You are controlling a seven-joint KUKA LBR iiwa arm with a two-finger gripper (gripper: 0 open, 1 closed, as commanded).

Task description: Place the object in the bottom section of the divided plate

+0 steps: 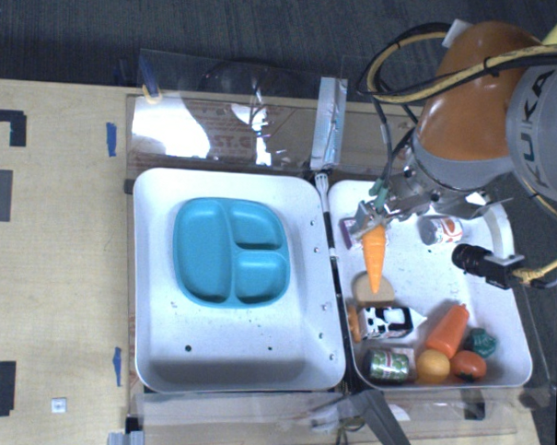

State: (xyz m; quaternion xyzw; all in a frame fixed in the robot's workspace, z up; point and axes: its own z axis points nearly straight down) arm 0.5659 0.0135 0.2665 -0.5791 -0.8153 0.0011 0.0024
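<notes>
Clamped, it seems, around the thick top of the carrot (375, 257), though the gripper (378, 215) is partly masked by the wrist. Hanging point-down from the fingers (367, 212), over the right bin (510, 310), just above a tan round piece (373, 287). Well apart from the blue divided plate (229, 252) in the left bin (222, 353).

- A black-and-white toy cow (386, 321) is lying low in the right bin (519, 315).
- A green can (389, 364) is sitting just below it.
- A yellow ball (433, 365) is resting beside a red tomato (468, 364).
</notes>
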